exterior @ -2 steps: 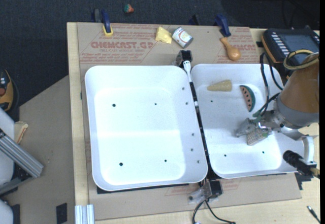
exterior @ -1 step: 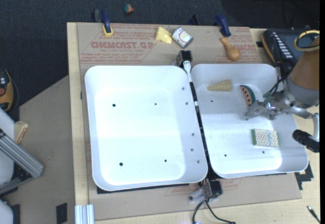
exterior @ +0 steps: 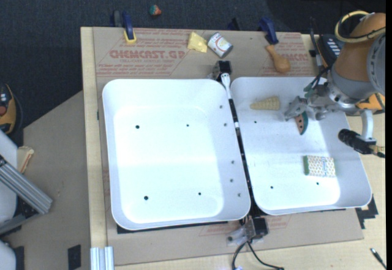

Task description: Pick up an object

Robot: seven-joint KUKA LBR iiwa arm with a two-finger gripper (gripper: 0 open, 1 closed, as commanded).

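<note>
Nearest the cam, a cable plug (exterior: pixel 256 226) is sitting at the bench's front edge, btwn the two bins. The left bin (exterior: pixel 122 140) is lying just behind it, w/ nothing for the arm to go after there. In the right bin (exterior: pixel 349 192), a green-and-white patterned block (exterior: pixel 320 166) is resting flat toward the front, well apart from the rest.

Further back, a watermelon-slice toy (exterior: pixel 300 123) is lying on the bin floor, and this looks like the task's thing. The gripper (exterior: pixel 305 109) is hovering right over its far end. The fingers are looking spread apart, one each side of the slice, not clamped on it. So nothing is being held yet, as far as I'm judging.

To do the grasp well: it's prob. worth centring over the slice's narrow width, dropping until the tips are nearly touching the floor, then closing across the thin side. Closing too high is risking a pinch on the rim and a flick-out.

A waffle cone (exterior: pixel 264 103) is lying near, to the slice's left. Beyond the bins, a yellow wedge (exterior: pixel 197 43), small can (exterior: pixel 219 45) and tan pear shape (exterior: pixel 278 59) are sitting on the board.
</note>
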